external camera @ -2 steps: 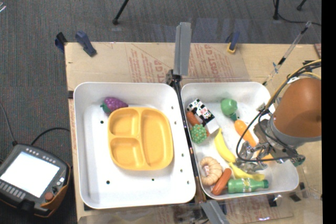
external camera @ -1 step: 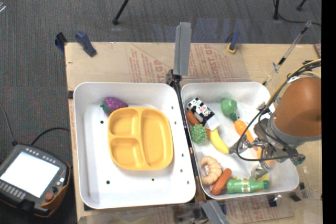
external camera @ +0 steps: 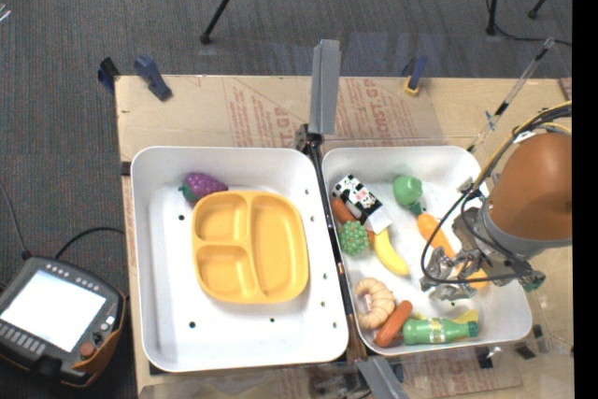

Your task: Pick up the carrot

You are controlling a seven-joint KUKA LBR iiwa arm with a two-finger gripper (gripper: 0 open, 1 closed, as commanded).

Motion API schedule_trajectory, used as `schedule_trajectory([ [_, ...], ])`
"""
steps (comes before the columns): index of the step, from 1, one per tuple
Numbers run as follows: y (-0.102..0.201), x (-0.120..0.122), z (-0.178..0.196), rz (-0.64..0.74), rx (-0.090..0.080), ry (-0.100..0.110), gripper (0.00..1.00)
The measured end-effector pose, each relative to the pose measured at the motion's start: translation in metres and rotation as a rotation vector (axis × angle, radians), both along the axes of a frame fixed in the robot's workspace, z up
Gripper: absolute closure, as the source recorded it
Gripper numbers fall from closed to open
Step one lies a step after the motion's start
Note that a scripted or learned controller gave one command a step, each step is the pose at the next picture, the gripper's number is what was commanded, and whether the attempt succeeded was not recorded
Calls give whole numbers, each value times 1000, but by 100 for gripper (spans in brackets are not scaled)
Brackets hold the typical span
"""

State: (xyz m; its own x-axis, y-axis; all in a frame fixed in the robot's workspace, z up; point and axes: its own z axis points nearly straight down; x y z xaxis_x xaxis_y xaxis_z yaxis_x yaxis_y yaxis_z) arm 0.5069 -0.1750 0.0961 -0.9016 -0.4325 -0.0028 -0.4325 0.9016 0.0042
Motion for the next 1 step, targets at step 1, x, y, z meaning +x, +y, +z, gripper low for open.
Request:
schedule_trajectory([
  [1, 0, 0, 0, 1, 0, 1, 0],
])
